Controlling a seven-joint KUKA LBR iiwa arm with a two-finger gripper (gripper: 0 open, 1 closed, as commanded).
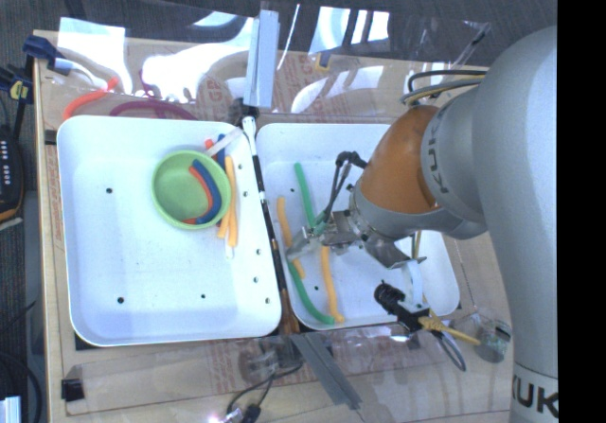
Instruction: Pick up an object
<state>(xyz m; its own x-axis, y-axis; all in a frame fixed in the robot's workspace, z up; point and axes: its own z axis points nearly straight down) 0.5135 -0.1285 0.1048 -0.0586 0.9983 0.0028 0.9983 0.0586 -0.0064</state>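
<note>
The hand is hovering among sticks; its grip I cannot tell, and it is risking sliding off them.

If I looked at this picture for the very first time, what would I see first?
Probably the big grey robot arm with its orange band, reaching in from the right over the right bin, where green and yellow sticks lie under its gripper. Next, the bright green bowl in the left bin, with red and blue pieces inside and orange sticks beside it.
</note>
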